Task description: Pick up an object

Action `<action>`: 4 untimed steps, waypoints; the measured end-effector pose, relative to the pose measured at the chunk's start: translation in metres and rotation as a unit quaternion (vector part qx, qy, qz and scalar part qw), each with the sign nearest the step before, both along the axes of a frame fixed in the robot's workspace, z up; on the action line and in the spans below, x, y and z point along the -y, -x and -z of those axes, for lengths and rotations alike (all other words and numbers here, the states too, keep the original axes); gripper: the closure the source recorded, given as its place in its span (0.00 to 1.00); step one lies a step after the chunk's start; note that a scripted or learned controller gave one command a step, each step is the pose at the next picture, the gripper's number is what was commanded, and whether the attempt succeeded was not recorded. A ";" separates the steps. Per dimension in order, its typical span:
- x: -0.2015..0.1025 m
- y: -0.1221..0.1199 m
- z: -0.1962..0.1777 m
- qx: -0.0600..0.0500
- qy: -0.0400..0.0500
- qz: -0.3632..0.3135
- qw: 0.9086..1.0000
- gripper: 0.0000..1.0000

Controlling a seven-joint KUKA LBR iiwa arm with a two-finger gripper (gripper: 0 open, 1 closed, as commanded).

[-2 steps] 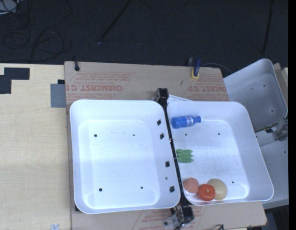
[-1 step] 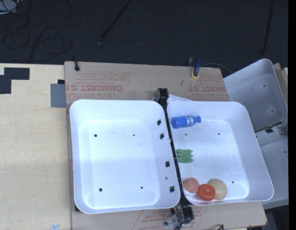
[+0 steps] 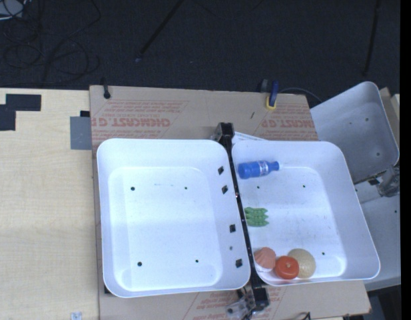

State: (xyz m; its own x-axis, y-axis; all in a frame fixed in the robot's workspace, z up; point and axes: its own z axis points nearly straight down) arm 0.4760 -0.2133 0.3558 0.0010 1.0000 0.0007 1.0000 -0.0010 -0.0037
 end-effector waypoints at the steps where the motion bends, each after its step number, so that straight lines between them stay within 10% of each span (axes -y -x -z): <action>1: 0.000 0.000 -0.019 0.002 0.000 -0.001 1.000 1.00; 4: 0.000 0.000 -0.013 0.001 0.000 0.000 1.000 1.00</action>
State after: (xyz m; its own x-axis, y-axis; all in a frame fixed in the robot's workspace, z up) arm 0.4761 -0.2134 0.3690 0.0005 1.0000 0.0000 1.0000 -0.0005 -0.0023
